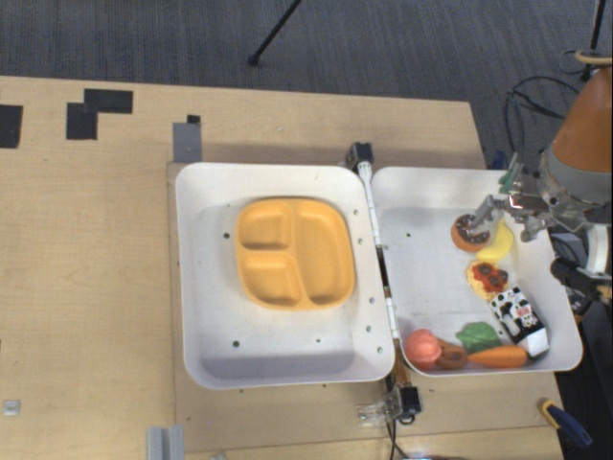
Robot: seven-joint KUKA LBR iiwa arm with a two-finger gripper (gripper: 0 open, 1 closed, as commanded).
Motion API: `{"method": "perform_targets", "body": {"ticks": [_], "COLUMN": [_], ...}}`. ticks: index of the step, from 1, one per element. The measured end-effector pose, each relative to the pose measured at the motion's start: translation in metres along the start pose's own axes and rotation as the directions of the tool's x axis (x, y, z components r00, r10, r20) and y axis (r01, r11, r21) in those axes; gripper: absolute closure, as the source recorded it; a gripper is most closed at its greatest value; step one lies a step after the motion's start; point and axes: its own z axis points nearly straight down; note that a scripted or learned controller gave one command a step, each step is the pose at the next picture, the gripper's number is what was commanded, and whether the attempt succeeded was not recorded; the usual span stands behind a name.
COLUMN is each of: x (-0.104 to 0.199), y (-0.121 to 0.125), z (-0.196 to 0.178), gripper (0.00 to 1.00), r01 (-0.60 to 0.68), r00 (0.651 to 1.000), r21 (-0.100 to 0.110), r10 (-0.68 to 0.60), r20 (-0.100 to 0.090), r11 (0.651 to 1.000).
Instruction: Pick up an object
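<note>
Right bin (pixel 421 195) holds the candidate objects: a brown-topped donut (pixel 471 233) touching a yellow piece (pixel 496 247), a small pizza-like disc (pixel 488 277), a black-and-white carton (pixel 518 316), a green leafy item (pixel 477 335), a carrot (pixel 498 357) and a red-pink ball (pixel 422 347) — the last three along the near wall. Gripper (pixel 500 207) hovers just above the donut; finger spread cannot be told. Left bin (pixel 206 353) contains a yellow divided plate (pixel 292 253).

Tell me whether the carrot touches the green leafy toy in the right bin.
Touching. The camera view shows the carrot lying right against the lower edge of the green leafy toy, no gap between them.
</note>
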Motion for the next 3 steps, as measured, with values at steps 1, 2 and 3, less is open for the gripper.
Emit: {"method": "perform_targets", "body": {"ticks": [1,2,3], "x": [-0.013,0.016,0.019], "y": [0.008,0.06,0.062], "z": [0.09,0.093,0.08], "gripper": [0.0,0.0,1.0], "r01": [0.039,0.524,0.526], "r00": [0.999,0.852,0.85], "r21": [-0.005,-0.017,-0.021], "r10": [-0.039,-0.524,-0.526], "r20": [0.001,0.015,0.011], "r11": [0.999,0.852,0.85]}}
